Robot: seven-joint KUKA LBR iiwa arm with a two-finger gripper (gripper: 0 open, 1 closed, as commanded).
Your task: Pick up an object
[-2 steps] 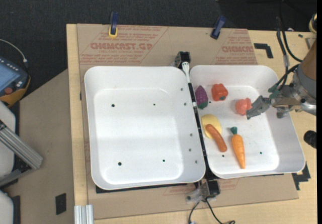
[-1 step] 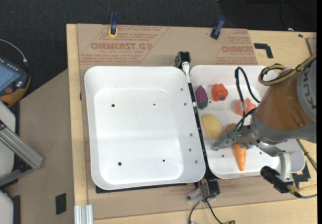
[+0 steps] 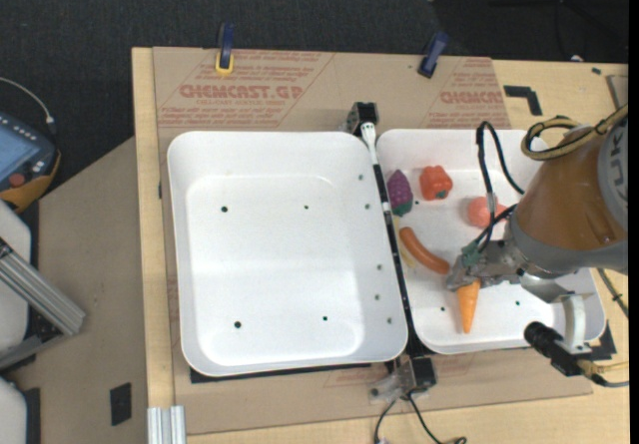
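Note:
The right bin (image 3: pixel 431 332) holds several toy foods: a purple grape bunch (image 3: pixel 399 192), an orange-red pepper (image 3: pixel 434 183), a pink piece (image 3: pixel 480 212), a red-brown sausage (image 3: pixel 422 250) and an orange carrot (image 3: pixel 467 306). My gripper (image 3: pixel 471 271) hangs low over the bin, just above the carrot's thick end and right of the sausage's end. The arm's orange band and grey wrist cover the right part of that bin. I see nothing clearly held between the fingers.
The left bin (image 3: pixel 200 232) lies beside the right one, parted by a black rim strip (image 3: pixel 384 222). Both rest on a cardboard sheet (image 3: pixel 260 83) held by clamps (image 3: pixel 226 51) at the back. A cable (image 3: pixel 489 158) loops over the right bin.

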